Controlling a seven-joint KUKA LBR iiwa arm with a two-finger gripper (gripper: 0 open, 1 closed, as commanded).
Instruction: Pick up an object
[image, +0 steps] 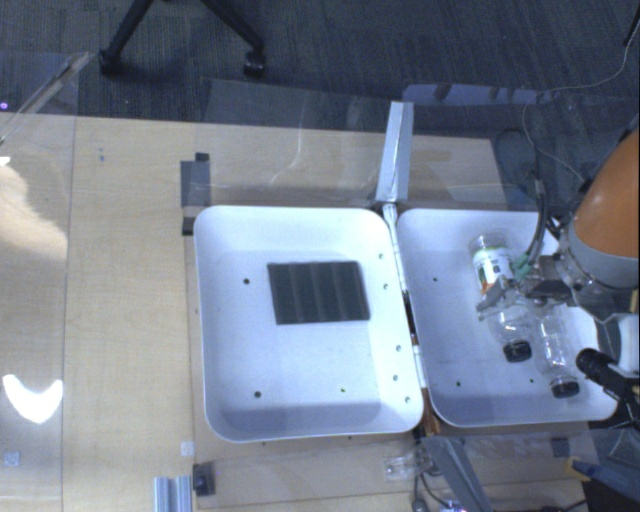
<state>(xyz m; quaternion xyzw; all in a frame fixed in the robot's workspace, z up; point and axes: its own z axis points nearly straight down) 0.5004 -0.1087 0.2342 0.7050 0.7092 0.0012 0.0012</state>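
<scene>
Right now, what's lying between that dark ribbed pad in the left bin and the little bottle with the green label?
In the camera view, bare white floor beside the dark pad, the bins' two adjoining rims, then bare floor up to the bottle.

You see two smooth white plastic bins (300, 410) with a soft sheen on a pale, matt wood-look bench (110, 330). The dark pad (318, 292) looks ribbed and matt. The bottles (530, 335) are clear, glossy plastic; one small bottle (490, 265) carries a paper-like label.
</scene>
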